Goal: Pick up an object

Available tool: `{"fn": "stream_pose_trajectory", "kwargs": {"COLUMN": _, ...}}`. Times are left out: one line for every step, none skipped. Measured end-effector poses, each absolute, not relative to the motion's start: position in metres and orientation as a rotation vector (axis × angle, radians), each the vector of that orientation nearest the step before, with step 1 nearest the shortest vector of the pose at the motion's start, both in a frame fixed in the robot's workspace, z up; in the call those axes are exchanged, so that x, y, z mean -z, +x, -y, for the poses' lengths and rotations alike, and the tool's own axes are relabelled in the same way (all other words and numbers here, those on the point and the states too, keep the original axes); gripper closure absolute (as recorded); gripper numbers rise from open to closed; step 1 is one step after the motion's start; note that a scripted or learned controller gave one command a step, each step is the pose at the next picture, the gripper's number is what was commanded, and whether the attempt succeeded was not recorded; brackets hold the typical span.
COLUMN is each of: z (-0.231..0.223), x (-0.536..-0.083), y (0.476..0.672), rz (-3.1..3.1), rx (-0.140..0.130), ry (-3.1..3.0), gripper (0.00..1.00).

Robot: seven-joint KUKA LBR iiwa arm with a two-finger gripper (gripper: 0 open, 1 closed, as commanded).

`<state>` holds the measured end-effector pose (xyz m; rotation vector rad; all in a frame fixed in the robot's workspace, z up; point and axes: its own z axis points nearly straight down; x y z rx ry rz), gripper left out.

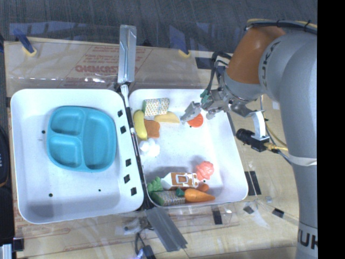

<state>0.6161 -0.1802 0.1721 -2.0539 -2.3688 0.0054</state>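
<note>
The arm [280,63] enters from the right, its orange band over the upper right corner of the right bin [237,169]. The claw [195,114] sits low inside that bin near its far wall, directly at a small red-orange rounded item [197,121]; one grey finger [190,111] lies at the item's upper left edge, apparently in contact. Whether the claw is spread or pressed together cannot be told from this angle, and no object is visibly lodged between its parts. Contents of the right bin, far end: a speckled sponge-like block [156,106], a pale yellow wedge [168,117] just beside it, a banana [139,124] along the left wall, an orange piece [152,128] touching the banana, and a white object [149,148] just below them. Near end: a pink rounded item [205,170], a small printed carton [182,179] lying flat, a carrot [198,196] against the near wall, a green leafy piece [155,185], and a dark ridged item [170,198] beside the carrot. The left bin [27,144] holds a blue divided tray [82,138], lying flat, well apart from the claw. Both bins rest side by side on the surface [269,220], their inner walls touching.
</note>
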Motion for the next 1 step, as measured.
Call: {"fn": "stream_pose_trajectory", "kwargs": {"z": 0.1923, "x": -0.148, "y": 0.5722, "rz": 2.481, "rx": -0.004, "ry": -1.918, "gripper": 0.0}}
